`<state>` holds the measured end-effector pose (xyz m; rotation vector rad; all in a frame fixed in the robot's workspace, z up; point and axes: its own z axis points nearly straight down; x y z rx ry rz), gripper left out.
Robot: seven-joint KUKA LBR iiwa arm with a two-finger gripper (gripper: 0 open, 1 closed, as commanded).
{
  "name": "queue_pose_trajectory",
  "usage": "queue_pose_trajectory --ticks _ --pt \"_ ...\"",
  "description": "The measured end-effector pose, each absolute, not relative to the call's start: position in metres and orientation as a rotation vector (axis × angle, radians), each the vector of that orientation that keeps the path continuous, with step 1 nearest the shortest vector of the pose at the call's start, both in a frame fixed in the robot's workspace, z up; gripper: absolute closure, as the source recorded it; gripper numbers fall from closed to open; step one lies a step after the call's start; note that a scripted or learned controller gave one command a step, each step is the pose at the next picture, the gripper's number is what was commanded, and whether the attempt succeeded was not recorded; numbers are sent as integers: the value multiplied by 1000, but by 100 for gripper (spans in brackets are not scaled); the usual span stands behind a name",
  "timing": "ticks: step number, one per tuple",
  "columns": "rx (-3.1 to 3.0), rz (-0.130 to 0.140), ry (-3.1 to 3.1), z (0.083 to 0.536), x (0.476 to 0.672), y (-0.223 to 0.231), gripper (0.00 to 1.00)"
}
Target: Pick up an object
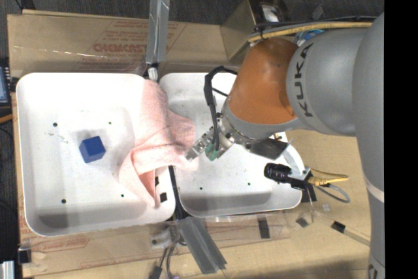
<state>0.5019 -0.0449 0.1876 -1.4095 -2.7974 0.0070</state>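
The grey arm [339, 85] reaches in from the right and bends downward, its orange band [261, 85] sitting directly above the wrist. Below the band, the gripper [204, 148] points down and to the left. A black cable [210, 91] loops along the wrist above the fingers. Whether the fingers are spread or closed cannot be made out at this angle.

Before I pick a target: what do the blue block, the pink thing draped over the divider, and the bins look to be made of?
Blue block: looks rigid, matte, with crisp edges and flat faces; plastic, foam or painted wood, unclear which. Pink cloth: soft fabric, likely terry towel, since it folds and drapes across both bins. Left bin and right bin: smooth white moulded plastic with rounded rims and slight sheen.
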Motion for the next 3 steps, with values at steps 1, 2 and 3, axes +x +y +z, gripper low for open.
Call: queue_pose_trajectory --ticks 1,2,3 --pt "-578 3 -3083 188 580 -16 100" --pt "-438 3 -3102 188 556 -10 100" --pt "-896 7 -3000 187 547 6 100"
